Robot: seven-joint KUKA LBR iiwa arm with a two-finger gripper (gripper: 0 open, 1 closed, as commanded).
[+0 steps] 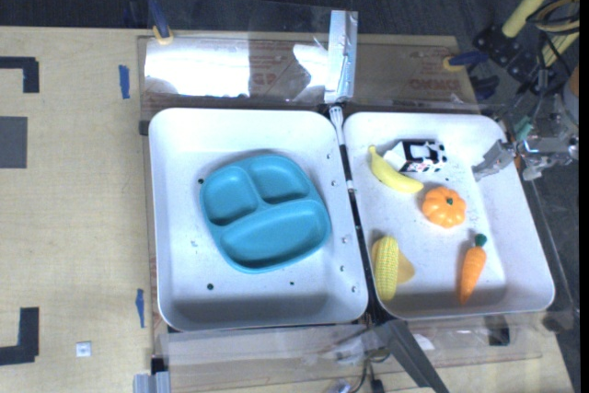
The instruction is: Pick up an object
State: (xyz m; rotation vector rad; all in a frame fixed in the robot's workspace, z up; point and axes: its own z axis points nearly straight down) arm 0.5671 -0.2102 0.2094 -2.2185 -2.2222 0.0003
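So the claw (504, 154) is sitting at the right bin's (515, 290) upper right edge, around the 2 o'clock corner of that bin. Honestly I cannot tell what state it's in, that part is small and cluttered with cables.

Inside the right bin there's a bunch of toy food. A banana (394, 172) lies near the top left, with a black and white block (420, 155) touching it at its 1 o'clock side. An orange pumpkin (444, 206) sits just beside the banana's lower end, roughly mid-bin. A corn cob (386, 265) is down at the bin's 7 o'clock, and a carrot (471, 267) stands near the bottom at 5 o'clock, green top pointing up toward 12.

From the claw, the block is the nearest thing, out at 9 o'clock. The pumpkin is at about 8 o'clock from it, the carrot near 7, well apart. Nothing is between the fingers as far as I can see.

Left bin (175, 225) has a blue divided plate (265, 210) lying in the middle, three compartments, tilted a bit.
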